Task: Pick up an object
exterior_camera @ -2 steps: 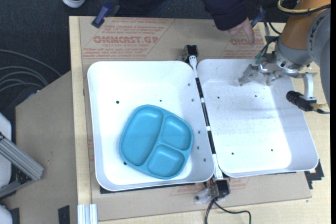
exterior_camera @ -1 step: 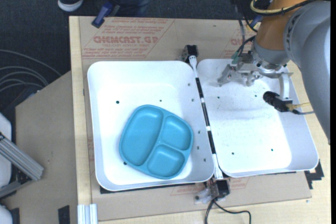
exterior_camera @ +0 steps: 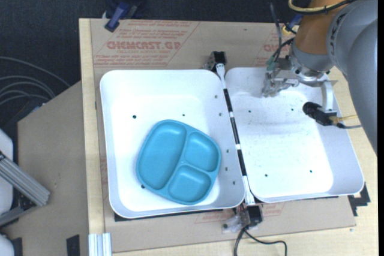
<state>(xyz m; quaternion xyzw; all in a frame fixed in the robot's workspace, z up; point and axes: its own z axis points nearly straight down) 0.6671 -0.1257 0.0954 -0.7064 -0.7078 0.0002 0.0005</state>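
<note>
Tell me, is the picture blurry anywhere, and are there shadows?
In the camera view, the blue plate looks sharp in the left bin; the hand over the right bin is slightly blurred; lighting is even, with soft shadows at the bin rims.

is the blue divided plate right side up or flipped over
Right side up: the blue plate lies flat in the left bin, its three hollow compartments facing the camera.

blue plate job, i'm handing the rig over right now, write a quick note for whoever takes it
Pincer: low over the far end of the right bin, nothing seen between its fingers; open or shut unclear.
Blue divided plate: lying flat in the left bin, near its front, well away from the arm.
Done: no pick yet.
Left: bring the pincer across to the left bin, grasp the plate, likely by its rim, and lift.
</note>
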